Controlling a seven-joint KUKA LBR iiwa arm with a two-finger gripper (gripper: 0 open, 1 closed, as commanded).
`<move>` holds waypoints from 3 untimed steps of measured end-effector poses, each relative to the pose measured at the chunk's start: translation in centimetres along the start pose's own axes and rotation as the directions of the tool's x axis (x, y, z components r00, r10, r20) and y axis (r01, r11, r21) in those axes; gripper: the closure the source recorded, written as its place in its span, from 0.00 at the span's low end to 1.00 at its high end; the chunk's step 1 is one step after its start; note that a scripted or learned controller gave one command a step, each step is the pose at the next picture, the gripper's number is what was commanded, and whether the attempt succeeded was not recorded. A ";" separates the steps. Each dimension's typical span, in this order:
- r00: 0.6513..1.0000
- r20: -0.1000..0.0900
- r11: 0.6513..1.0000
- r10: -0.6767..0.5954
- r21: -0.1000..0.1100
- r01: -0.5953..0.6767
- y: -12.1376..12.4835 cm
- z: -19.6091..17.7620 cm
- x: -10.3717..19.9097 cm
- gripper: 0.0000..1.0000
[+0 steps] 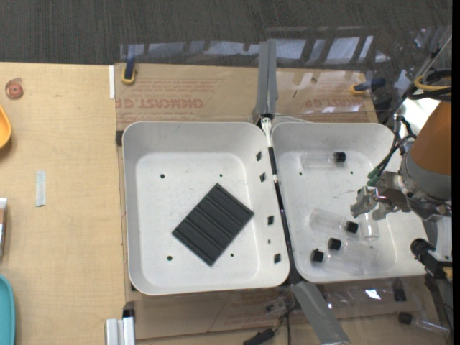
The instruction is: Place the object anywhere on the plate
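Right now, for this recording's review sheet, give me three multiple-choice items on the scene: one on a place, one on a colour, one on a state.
1. Where does the dark ribbed plate lie?
A. in the left bin
B. in the right bin
C. on the cardboard behind the bins

2. What colour are the caps of the small clear vials?
A. red
B. black
C. yellow

3. How does the plate sit relative to the left bin's walls?
A. square to them
B. standing on edge against one
C. flat, turned at a slant

Answers:
1 A, it rests on the left bin's floor, left of the divider.
2 B, black caps dot the right bin, where the gripper is.
3 C, its corners point towards the walls.
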State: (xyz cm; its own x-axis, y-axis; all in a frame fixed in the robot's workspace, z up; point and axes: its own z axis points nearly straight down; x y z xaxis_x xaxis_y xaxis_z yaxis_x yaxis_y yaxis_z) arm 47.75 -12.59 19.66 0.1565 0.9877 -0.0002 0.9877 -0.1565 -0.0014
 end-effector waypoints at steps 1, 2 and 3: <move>0.997 0.003 0.997 -0.072 0.002 0.072 13.2 -3.7 8.3 1.00; 0.877 0.003 0.877 -0.480 0.000 0.480 15.3 -13.3 14.8 1.00; 0.990 0.002 0.990 -0.144 0.003 0.144 15.2 0.6 19.3 1.00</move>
State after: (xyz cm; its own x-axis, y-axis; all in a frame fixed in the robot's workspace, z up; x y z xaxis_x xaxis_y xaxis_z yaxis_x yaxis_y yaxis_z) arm 65.81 4.12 19.00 0.0131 0.9999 -0.0023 0.9999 -0.0131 -0.0043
